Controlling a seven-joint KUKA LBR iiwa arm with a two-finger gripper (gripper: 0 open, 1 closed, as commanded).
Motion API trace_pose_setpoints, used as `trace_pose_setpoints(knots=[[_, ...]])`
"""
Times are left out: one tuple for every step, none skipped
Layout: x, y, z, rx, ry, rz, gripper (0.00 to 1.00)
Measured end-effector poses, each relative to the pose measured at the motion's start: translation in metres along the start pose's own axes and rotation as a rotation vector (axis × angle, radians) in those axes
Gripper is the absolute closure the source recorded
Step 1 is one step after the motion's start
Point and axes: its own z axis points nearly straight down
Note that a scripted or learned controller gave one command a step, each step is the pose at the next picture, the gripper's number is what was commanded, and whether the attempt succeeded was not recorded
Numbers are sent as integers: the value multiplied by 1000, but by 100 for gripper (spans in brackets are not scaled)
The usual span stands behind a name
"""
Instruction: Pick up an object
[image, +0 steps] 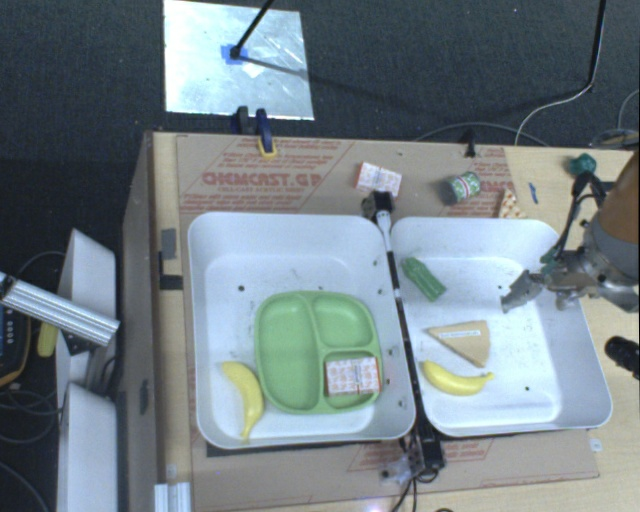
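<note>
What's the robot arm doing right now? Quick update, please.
Gripper above right bin, nothing between its fingers. Closest: cheese wedge, banana, green block. Nothing in the way.

Grey arm reaching from right, gripper (524, 292) pointing left, low.

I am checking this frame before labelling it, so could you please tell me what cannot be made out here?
- Gripper, camera view: small and blurred over the right bin; finger state is unclear.
- Arm: cut off by the right edge.
- Small box in the green plate: its print is too small to read.
- Green object: too small to identify.
- Can-like item behind the bins: label unreadable.
</note>
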Motion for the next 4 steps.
trace_pose_setpoints(knots=[[51,-13,119,3,1,0,0],[42,36,125,-2,0,0,0],[42,37,114,-3,0,-1,100],[99,56,24,-4,1,-2,100]])
